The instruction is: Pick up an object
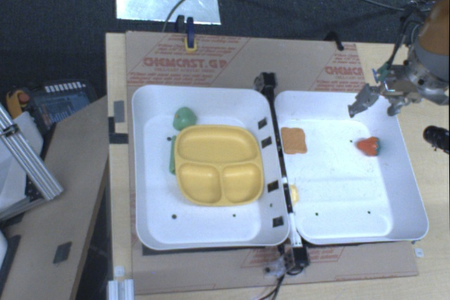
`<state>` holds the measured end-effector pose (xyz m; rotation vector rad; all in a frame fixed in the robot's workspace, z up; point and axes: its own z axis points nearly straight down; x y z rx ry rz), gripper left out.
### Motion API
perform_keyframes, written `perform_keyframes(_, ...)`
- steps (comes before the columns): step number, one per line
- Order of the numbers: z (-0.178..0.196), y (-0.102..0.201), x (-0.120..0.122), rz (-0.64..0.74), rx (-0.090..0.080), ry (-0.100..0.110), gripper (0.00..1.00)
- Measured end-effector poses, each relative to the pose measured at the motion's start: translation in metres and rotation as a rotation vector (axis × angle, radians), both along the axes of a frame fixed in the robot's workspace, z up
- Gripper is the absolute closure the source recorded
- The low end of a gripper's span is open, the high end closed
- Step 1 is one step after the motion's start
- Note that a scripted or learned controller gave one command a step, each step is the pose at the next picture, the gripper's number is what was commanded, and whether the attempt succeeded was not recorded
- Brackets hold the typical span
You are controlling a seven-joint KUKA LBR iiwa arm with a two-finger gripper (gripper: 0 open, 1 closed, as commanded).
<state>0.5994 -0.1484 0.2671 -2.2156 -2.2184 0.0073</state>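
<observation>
My pincer (380, 100) hangs above the right bin's (404, 221) far edge, fingers spread wide with nothing between them; nothing is picked up yet. The nearest thing, a red toy (368, 146), lies in that bin just below me; an orange slab (293, 140) sits further left; descent, grip and lift all remain.

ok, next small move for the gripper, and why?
Probably lower toward the red object. The gripper hangs open above the right bin's far side with nothing between its fingers, and that object lies apart from the orange piece, nearest below it.
</observation>
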Motion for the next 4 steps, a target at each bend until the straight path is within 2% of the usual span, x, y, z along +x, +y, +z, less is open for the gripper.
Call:
perform_keyframes(1, 0.005, 0.000, 0.002, 0.002, -0.002, -0.009, 0.00)
perform_keyframes(4, -0.130, 0.015, 0.002, 0.002, 0.000, -0.005, 0.00)
